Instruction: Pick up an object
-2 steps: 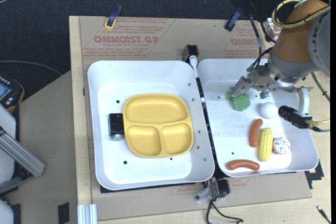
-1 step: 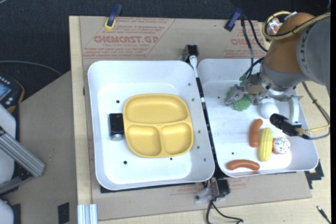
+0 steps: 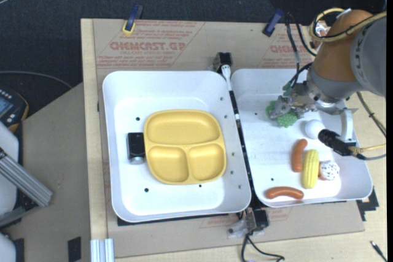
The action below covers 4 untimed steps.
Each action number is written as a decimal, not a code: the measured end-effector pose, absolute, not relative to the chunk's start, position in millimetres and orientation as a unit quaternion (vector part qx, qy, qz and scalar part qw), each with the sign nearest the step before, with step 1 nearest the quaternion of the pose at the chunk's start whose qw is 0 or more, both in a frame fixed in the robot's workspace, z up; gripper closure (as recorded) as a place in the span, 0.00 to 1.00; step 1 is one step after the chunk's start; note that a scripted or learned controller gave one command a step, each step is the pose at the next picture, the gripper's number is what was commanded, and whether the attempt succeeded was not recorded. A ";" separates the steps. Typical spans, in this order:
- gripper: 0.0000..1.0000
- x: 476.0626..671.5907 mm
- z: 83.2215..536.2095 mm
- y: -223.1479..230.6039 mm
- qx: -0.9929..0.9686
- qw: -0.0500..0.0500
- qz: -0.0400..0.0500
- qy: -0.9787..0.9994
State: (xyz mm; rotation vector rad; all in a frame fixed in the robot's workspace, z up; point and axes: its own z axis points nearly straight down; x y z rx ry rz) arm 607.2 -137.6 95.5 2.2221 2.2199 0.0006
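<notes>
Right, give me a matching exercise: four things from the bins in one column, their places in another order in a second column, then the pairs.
Things:
1. yellow tray
2. corn
3. broccoli
4. black block

Places:
A. right bin, right beside the hand
B. left bin, at the tray's left edge
C. middle of the left bin
D. right bin, just right of the upright sausage

Pairs: 1-C, 2-D, 3-A, 4-B
</notes>
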 end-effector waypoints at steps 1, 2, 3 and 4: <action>1.00 612.7 143.7 -145.8 0.707 0.003 0.001 0.707; 1.00 620.1 188.7 -145.4 0.707 0.003 0.001 0.707; 1.00 621.1 227.2 -145.6 0.707 0.003 0.001 0.707; 1.00 634.5 234.9 -89.4 0.705 0.002 0.001 0.709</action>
